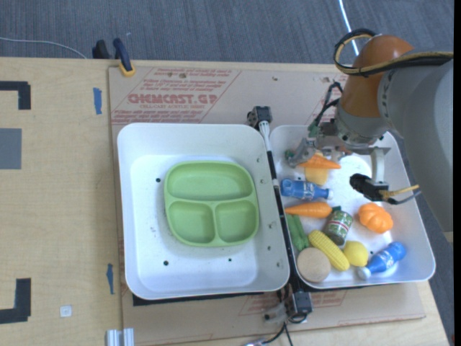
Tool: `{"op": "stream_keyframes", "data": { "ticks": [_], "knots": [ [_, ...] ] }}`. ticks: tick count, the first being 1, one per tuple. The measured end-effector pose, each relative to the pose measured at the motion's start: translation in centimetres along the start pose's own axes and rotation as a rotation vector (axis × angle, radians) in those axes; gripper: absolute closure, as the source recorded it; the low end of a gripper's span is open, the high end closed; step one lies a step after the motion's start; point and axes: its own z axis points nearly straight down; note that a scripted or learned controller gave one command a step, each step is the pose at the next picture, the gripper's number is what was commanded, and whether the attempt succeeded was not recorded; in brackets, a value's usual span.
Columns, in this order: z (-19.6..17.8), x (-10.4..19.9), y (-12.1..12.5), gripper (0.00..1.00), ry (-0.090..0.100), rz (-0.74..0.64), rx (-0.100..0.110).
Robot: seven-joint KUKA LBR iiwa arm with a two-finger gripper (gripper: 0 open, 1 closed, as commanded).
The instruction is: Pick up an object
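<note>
The left bin (137,215) holds a green three-part plate (211,202) at its middle. The right bin (414,262) carries a blue bottle (302,189) and a carrot (308,210) by its left wall, then corn (328,249), a small can (337,225), a lemon (355,254), and an orange fruit (376,218). The gripper (338,148) hangs over that bin's far end, just above an orange toy (319,166); whether it is clenched cannot be told, as the wrist probably hides it.

Green tray (211,202); white bins (137,215); yellow corn (328,249); orange carrot (308,210).
</note>
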Motion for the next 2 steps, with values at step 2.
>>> {"op": "stream_keyframes", "data": {
  "ticks": [2],
  "knots": [
    [-14.8,4.1,-5.1,1.0,-0.002,0.001,-0.007]
  ]
}}
